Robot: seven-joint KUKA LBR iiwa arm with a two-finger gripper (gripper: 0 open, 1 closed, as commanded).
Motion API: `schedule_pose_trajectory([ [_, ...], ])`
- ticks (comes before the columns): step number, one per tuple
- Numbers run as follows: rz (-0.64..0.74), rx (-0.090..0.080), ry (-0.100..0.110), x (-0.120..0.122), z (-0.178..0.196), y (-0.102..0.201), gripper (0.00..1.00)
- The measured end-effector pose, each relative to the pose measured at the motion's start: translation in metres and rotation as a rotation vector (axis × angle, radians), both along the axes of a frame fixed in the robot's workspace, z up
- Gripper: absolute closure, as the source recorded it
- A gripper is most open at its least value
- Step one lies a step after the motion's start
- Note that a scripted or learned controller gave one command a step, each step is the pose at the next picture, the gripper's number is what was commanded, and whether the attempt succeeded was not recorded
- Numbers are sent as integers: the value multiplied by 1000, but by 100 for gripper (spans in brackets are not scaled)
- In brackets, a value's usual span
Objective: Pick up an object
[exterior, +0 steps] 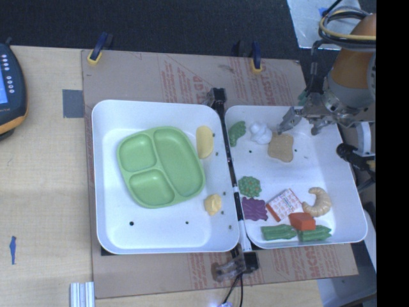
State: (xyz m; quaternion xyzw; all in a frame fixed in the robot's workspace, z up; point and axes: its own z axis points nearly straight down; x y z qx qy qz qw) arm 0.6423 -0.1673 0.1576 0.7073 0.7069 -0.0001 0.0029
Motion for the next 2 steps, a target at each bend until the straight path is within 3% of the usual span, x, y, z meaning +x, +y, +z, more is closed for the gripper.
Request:
schedule_pose_trajectory([
  [1, 7, 4, 11, 13, -61, 9, 0],
  [2, 6, 2, 8, 14, -65, 22, 0],
])
